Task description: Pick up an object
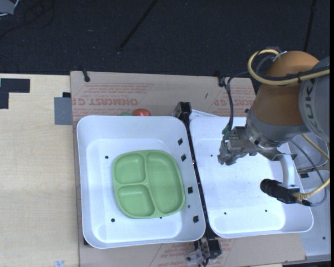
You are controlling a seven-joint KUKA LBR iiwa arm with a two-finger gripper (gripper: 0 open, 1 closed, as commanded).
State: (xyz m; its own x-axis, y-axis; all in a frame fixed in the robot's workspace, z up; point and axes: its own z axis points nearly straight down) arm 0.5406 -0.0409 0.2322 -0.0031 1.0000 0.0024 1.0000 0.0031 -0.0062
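Observation:
A light green divided plate (148, 183) lies flat in the middle of the left bin (94, 149). My gripper (227, 156) hangs over the upper left part of the right bin (250, 216), close above its white floor. The arm's grey wrist and orange band rise behind it toward the right. No object shows between the gripper and the bin floor. The plate is well to the left of the gripper, across the divider between the bins.
A small red and green object (138, 113) peeks over the far rim of the left bin, outside it. A black clip rail (189, 166) runs between the bins. A black cable connector (278, 189) and yellow hoses hang over the right bin's right side.

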